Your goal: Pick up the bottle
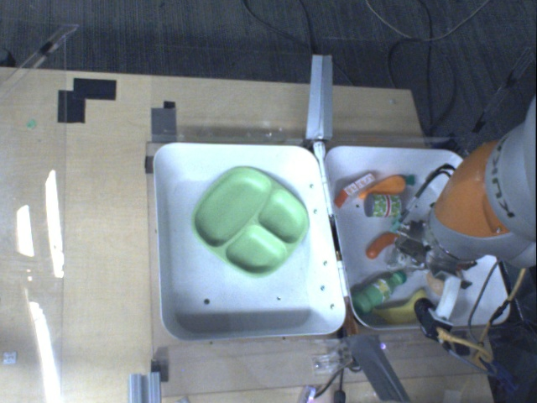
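Camera view: green bottle [379,289] in right bin [352,164]; claw [413,257] state unclear.

My right-hand white bin [352,162] is crowded. A green plastic bottle [379,290] lies along its near edge, a yellow banana-shaped piece [398,309] just beside it against the rim. An orange carrot-shaped piece [380,243] lies mid-bin, with a small green-labelled jar [385,206] and an orange-and-white tube [366,185] further back. My own wrist covers the bin's right half. Free floor lies along the left wall. The left white bin [176,250] has open floor around its green three-compartment tray [251,219].
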Motion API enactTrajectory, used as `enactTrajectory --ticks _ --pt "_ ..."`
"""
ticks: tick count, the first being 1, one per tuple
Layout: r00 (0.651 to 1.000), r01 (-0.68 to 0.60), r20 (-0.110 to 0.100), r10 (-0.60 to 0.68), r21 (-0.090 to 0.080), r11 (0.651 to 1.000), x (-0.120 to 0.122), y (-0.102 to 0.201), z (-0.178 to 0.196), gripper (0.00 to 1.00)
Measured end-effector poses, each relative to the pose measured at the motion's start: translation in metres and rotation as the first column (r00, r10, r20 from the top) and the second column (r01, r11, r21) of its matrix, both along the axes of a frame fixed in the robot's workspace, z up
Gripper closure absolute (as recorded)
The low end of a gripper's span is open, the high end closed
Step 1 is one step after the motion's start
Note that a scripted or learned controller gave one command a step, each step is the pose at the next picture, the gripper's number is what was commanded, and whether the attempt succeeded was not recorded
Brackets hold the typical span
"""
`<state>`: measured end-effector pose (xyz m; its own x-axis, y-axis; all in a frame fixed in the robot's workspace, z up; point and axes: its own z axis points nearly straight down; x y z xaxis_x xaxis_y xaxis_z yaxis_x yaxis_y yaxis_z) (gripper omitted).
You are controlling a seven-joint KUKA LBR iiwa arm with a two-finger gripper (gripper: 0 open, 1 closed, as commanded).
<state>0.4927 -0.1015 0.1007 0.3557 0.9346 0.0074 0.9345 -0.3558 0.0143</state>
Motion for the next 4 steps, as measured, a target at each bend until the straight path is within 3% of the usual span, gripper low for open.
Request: enactTrajectory --ticks 1,2,3,4 --pt "0.992 0.128 -0.003 -0.128 0.003 0.992 -0.001 -0.032 -0.010 1.00" --pt "0.991 0.131 -0.003 -0.131 -0.002 0.991 -0.002 -0.035 -0.012 0.00" --pt "0.993 0.121 0.002 -0.121 -0.001 0.993 0.001 -0.033 0.000 1.00" --pt "0.993 0.121 0.002 -0.121 -0.001 0.993 0.000 -0.033 0.000 0.00"
